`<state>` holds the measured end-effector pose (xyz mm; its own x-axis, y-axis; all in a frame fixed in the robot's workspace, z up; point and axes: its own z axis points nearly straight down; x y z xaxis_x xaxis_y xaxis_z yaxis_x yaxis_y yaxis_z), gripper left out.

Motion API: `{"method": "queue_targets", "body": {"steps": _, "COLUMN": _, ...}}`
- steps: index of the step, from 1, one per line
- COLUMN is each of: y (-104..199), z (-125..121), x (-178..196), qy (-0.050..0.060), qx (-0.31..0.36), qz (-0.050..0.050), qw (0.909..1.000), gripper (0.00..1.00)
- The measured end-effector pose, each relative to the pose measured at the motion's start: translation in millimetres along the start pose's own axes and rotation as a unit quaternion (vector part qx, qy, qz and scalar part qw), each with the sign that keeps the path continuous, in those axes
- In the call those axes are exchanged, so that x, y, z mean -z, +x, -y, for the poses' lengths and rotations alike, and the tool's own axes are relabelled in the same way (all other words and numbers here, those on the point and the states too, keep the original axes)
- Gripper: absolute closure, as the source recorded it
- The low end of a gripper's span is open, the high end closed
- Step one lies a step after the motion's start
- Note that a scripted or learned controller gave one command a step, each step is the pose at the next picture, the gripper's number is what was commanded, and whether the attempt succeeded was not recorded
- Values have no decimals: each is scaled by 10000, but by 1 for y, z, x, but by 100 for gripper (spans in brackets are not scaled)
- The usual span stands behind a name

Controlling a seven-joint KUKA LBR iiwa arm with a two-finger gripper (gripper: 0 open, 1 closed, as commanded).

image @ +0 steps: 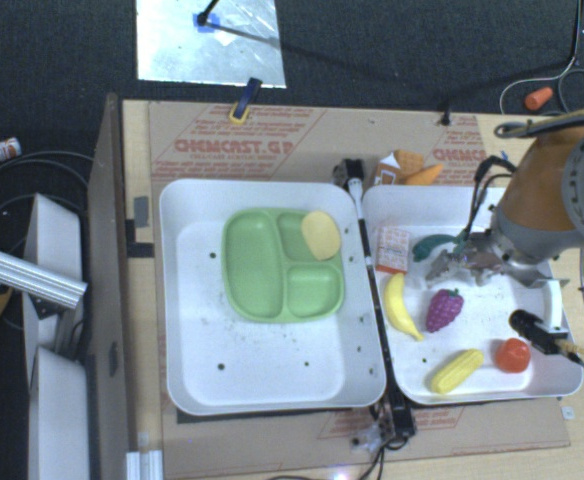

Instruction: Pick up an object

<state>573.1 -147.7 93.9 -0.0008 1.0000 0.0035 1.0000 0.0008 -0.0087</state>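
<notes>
One gripper (450,265) in right bin (547,388), purple grapes (444,309) just below

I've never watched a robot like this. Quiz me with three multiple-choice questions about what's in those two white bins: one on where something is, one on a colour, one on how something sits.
1. Where is the green divided tray?
A. left bin
B. right bin
C. outside both bins

2. What colour are the toy grapes?
A. blue
B. purple
C. white

3. How does the pale yellow round piece sit?
A. on the bare bin floor
B. between the hand's fingers
C. in the tray's upper right compartment

Answers:
1 A, the tray lies in the left bin.
2 B, they are purple, right of the banana.
3 C, it rests in that compartment, far from the hand.
</notes>
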Motion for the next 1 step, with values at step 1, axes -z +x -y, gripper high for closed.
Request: {"method": "queue_targets", "body": {"steps": 1, "y": 7, "z": -35, "x": -9, "qy": -66, "qx": 26, "qz": 20, "qw": 10000, "gripper": 0}}
